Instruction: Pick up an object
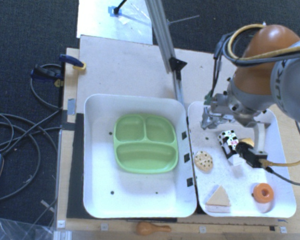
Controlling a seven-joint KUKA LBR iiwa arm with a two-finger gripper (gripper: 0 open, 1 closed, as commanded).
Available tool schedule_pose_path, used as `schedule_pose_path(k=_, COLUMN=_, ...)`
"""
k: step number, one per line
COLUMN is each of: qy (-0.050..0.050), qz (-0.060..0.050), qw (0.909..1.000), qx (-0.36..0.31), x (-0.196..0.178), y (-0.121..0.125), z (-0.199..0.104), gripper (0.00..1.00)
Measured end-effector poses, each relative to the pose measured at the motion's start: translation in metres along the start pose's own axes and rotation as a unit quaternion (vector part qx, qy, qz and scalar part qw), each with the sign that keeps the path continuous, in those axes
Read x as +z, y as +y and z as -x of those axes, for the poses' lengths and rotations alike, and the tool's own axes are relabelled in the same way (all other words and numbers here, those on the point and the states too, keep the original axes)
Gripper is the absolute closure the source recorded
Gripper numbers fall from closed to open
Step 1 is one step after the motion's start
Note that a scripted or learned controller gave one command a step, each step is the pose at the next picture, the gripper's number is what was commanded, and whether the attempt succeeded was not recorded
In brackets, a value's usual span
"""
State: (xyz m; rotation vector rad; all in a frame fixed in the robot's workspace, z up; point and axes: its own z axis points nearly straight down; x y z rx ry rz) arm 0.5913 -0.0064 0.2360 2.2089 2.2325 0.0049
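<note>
The gripper (210, 120) is hovering over the right bin's (283, 209) far-left corner, apparently lining up a pick among the cookie (204, 161), sandwich wedge (219, 196) and orange ring (263, 193) lying nearer the front edge.

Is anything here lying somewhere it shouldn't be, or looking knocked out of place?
One thing stands out: a small orange-brown toy lies outside both bins, on the bench edge below the left bin. The other small items all sit inside the right bin.

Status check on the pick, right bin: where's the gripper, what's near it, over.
Gripper low over right bin's upper-left corner, nothing seen between fingers. Nearest item: black-and-white block, just right. Cookie, wedge, orange ring lie apart.
</note>
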Motion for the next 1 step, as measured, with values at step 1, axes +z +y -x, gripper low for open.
schedule_pose_path(k=1, qy=0.000, qz=0.000, qw=1.0000, qx=0.000, x=0.0000, y=-0.0014, z=-0.0565, gripper=1.00)
